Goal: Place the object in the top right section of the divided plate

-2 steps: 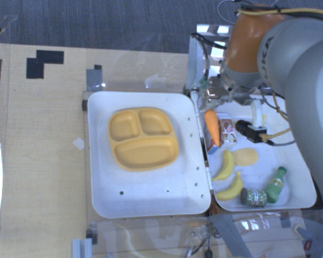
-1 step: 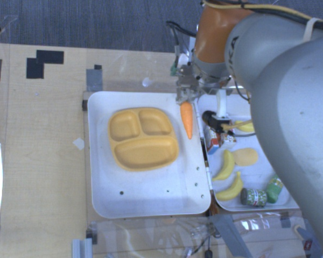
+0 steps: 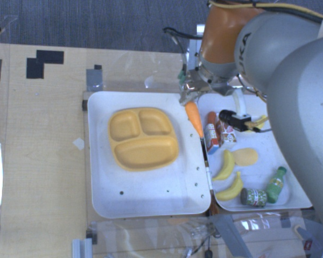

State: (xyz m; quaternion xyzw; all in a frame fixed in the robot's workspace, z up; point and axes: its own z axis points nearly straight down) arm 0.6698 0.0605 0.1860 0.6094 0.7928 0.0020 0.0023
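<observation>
A yellow divided plate (image 3: 144, 138) lies in the left bin (image 3: 151, 198), with two small sections at its far side and one wide section at the near side. My gripper (image 3: 188, 97) hangs over the seam between the two bins, just right of the plate's far right corner. It is shut on the top end of an orange carrot (image 3: 194, 119), which points down and slightly right along the left bin's right rim. The carrot is apart from the plate, a short way to its right.
The right bin (image 3: 269, 144) holds a red and white packet (image 3: 212, 129), a second small packet (image 3: 229, 135), two bananas (image 3: 225, 165) (image 3: 230, 188), a pale yellow disc (image 3: 246, 156), a green can (image 3: 253, 197) and a green bottle (image 3: 276, 184). My arm covers the bin's far right.
</observation>
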